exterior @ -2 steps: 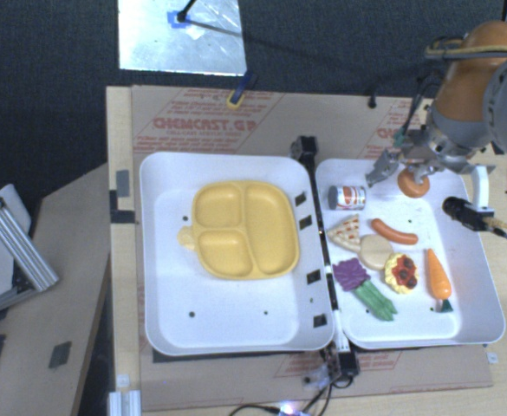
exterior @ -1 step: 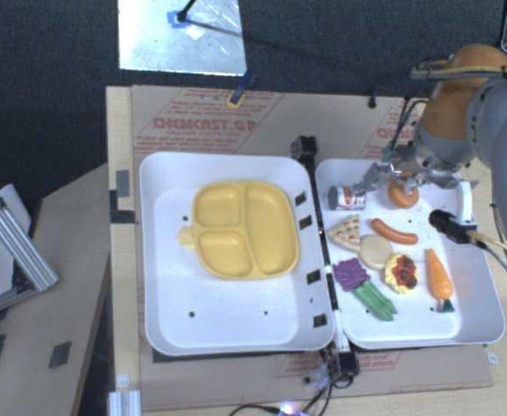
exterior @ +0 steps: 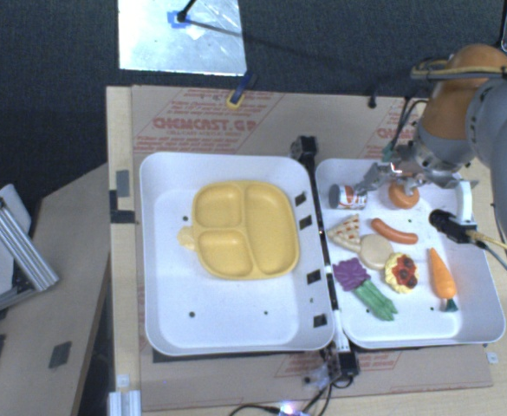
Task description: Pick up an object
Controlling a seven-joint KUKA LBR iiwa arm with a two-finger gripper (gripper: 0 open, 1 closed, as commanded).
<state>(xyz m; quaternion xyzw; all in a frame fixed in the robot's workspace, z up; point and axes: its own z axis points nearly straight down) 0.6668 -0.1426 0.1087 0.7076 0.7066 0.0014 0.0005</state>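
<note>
Directly beneath the pincer (exterior: 398, 173) lies the orange round piece (exterior: 403, 196), just apart; sausage (exterior: 394, 230) farther below, long axis crosswise. Pincer state: cannot tell.

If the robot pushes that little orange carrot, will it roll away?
Probably a bit. The orange toy carrot with a dark stem end looks rounded and lies flat in the right white bin, so a sideways push may roll it. Its tapered shape would likely curve it. It looks like light, stiff plastic.
</note>
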